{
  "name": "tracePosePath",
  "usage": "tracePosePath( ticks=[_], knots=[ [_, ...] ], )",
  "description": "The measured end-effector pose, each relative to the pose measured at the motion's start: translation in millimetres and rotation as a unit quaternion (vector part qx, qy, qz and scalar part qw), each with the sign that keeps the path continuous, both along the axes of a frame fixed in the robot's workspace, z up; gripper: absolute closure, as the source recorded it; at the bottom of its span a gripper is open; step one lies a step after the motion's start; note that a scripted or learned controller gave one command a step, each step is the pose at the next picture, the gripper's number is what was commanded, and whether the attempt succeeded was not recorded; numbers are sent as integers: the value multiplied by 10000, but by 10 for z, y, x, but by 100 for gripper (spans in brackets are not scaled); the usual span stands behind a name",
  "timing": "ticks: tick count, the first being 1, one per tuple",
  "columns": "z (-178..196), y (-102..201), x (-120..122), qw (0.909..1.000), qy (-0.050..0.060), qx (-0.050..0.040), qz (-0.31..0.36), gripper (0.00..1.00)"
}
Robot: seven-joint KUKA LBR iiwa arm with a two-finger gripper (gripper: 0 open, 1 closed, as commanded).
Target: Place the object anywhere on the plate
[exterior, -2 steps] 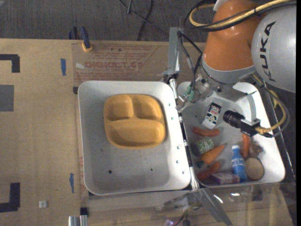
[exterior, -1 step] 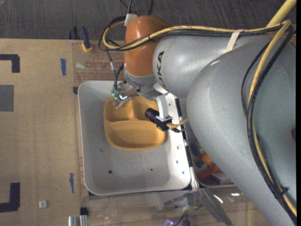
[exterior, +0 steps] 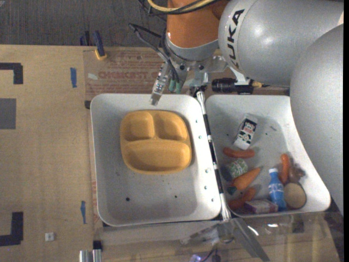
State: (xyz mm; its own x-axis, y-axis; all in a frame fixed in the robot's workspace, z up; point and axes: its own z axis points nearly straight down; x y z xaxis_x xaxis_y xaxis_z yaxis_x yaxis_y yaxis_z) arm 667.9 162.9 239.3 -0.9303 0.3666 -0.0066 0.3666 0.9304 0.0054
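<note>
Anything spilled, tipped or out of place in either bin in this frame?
Nothing stands out. The yellow plate lies flat in the left bin with nothing on it. The toy food, including a carrot, a small bottle and a carton, lies jumbled in the right bin. The claw hangs above the left bin's far edge.

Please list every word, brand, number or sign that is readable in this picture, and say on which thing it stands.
"KUKA": black letters on the grey robot arm.
Faint reddish print on the brown cardboard sheet: too blurred to read.
Label on the small black and white carton: too small to read.
Label on the small blue-capped bottle: too small to read.
</note>
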Motion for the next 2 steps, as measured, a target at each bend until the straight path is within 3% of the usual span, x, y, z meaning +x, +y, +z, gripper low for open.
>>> tracePosePath(
  ticks=[1, 2],
  knots=[
    [-1110, 291, -504, 9954, 17, -3, 958, 100],
    [-1232, -200, -313, 9988, -84, 71, 485, 100]
  ],
)
